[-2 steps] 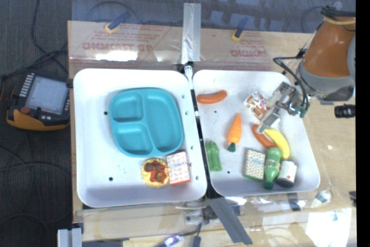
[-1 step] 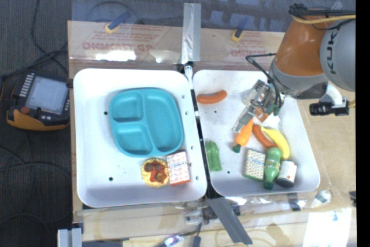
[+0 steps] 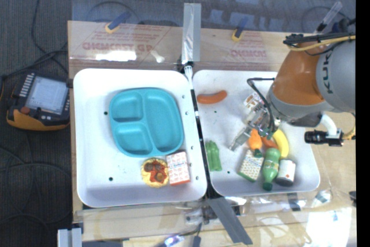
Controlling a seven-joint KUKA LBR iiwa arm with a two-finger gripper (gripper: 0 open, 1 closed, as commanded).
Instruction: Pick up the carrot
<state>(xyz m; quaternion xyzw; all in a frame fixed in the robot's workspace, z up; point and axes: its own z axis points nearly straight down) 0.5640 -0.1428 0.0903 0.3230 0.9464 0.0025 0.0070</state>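
Gripper: the gripper [image 3: 252,131] hangs low in the right bin [image 3: 231,81], its metal fingers reaching down toward the carrot; whether they are spread or closed I cannot tell, and nothing is plainly seen between them
Carrot: the carrot [image 3: 255,140] is a small orange piece just below the gripper, in the right half of the right bin; it lies close against the banana and the green bottle
Banana: the banana [image 3: 281,142] lies just right of the carrot, curved and yellow
Green bottle: the green bottle [image 3: 269,166] lies below the carrot; a dark can [image 3: 286,171] with a white label rests just beside it; the label's print is too small to read
Patterned box: a small box [image 3: 250,167] lies left of the bottle; its writing is unreadable
Other right-bin items: a sausage [image 3: 211,97] near the upper left corner; a green packet [image 3: 213,155] by the left wall
Arm: letters "KU" show on the grey arm [image 3: 338,75]
Left bin: the left bin [image 3: 92,142] holds a blue divided plate [image 3: 145,120], a toy pizza [image 3: 154,172] and a red-printed carton [image 3: 178,168]; carton text blurred
Desk: faint mirrored red lettering on the cardboard [image 3: 121,43] behind the bins, not legible
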